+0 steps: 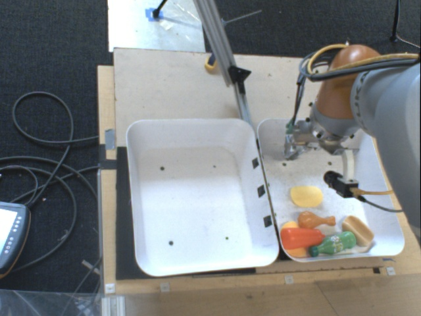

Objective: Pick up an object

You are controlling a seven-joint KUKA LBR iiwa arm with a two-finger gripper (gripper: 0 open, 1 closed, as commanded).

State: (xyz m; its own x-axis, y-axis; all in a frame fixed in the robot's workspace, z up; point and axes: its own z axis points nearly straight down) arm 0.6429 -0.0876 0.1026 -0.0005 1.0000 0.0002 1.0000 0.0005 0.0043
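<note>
I'm hovering my gripper (294, 151) over the right bin's (388, 239) far end; whether it's spread, I cannot tell. Approach step: the yellow piece (306, 196) lies nearer the front, so next I shift and descend.

From here I can't tell how the gripper (293, 147) has its tips set; they're too small and blur into the right bin (388, 245) wall. The arm (388, 104) runs out of frame at three o'clock, and its bulk hides the bin's far corner at about one o'clock. The orange carrot-like piece (301, 237) is partly covered by the green bottle (335, 243). At nine o'clock, a handheld screen (10, 232) is cut off by the edge.
</note>
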